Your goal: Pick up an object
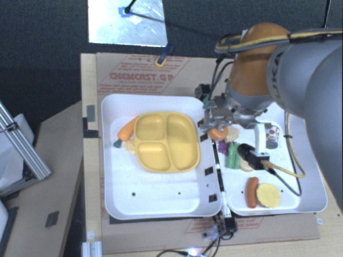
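End effector (217,123) over bins' divider (218,167)

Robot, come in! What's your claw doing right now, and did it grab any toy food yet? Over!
Gripper low over the right bin's left edge. Small orange piece right under it; grab unconfirmed. Purple toy and sausage close by.

One fixed overhead camera, slanted down over both white bins (161,210).

Bright even overhead light, soft focus, glare on white bins (161,208).
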Tool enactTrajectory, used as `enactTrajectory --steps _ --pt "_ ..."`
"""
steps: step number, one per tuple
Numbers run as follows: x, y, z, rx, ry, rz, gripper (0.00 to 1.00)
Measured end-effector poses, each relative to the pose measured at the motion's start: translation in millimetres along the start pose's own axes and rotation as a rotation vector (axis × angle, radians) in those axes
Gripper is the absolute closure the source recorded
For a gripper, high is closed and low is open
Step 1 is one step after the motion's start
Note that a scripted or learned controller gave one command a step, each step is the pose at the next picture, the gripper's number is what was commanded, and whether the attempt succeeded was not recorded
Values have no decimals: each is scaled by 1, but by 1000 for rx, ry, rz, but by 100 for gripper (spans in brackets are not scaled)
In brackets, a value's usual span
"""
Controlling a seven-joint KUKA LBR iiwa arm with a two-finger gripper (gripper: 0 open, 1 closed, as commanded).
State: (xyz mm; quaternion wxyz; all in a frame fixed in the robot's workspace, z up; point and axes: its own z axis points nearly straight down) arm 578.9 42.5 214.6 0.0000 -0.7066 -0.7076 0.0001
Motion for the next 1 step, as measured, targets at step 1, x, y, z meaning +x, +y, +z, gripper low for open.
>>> enactTrajectory --steps 1 --pt "-5 -6 -18 -3 1 0 100"
